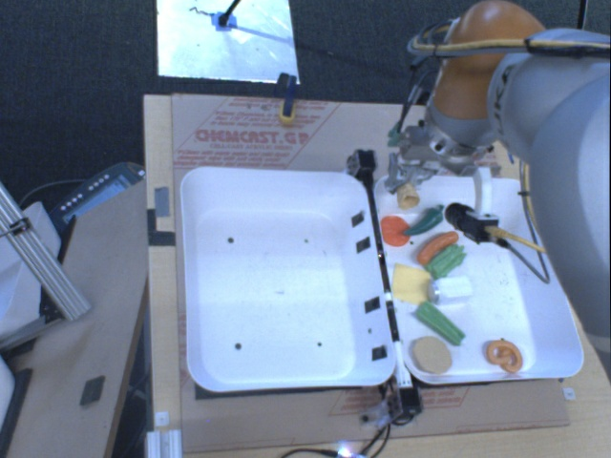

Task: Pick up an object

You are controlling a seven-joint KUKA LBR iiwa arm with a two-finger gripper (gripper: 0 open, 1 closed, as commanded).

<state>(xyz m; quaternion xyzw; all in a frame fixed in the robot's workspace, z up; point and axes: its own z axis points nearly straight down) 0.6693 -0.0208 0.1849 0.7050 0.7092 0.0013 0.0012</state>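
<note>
- Looking down at the bench, I see the gripper (pixel 409 175) low over the far left corner of the right bin (pixel 558 337), with the grey arm (pixel 554 93) reaching in from the right.
- Its fingers (pixel 396 172) point down, and a small beige piece (pixel 409 196) sits just under them; I cannot tell if they are wide or narrow, or if they grip this piece.
- Just below the gripper lie a red round piece (pixel 394 229) and a dark green pepper (pixel 426 220), touching each other.
- Further toward me from the gripper are an orange sausage (pixel 437 246), a green piece (pixel 446 260), a yellow cheese slice (pixel 410 282) and a white block (pixel 454 287).
- Nearest to me, well apart from the gripper, are a green bean pod (pixel 439 322), a tan round cookie (pixel 431 355) and a brown pretzel (pixel 504 354).
- To the gripper's left stands the left bin (pixel 191 256).
</note>
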